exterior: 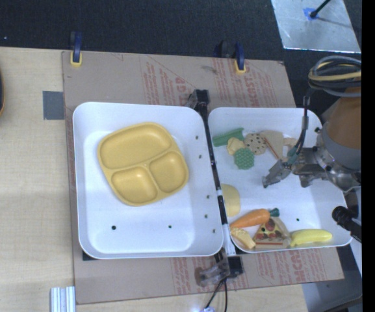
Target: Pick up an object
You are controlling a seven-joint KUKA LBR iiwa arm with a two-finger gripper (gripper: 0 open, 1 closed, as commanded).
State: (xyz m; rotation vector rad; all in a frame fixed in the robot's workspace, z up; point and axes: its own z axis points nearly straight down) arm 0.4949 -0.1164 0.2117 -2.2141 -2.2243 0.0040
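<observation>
My hand hovers over the right bin, fingers spread, nothing in 'em. Green toy sits just left — I'd centre over it w/ care, drop straight, then close.

The gripper hangs over the right bin, near its right wall. Directly left of the gripper, bare white floor runs to the bin's left wall, where a pale yellow piece lies. Up and left of the gripper, a cluster blocks the way: a green round piece, a spotted cookie, a green strip and a tan piece just above the gripper. Below the gripper, open floor runs down to a row of items along the bin's near wall: a carrot, a pizza slice and a banana. Farther left, past the divider between the bins, a yellow sectioned plate occupies the upper part of the left bin; bare floor lies below it.
</observation>
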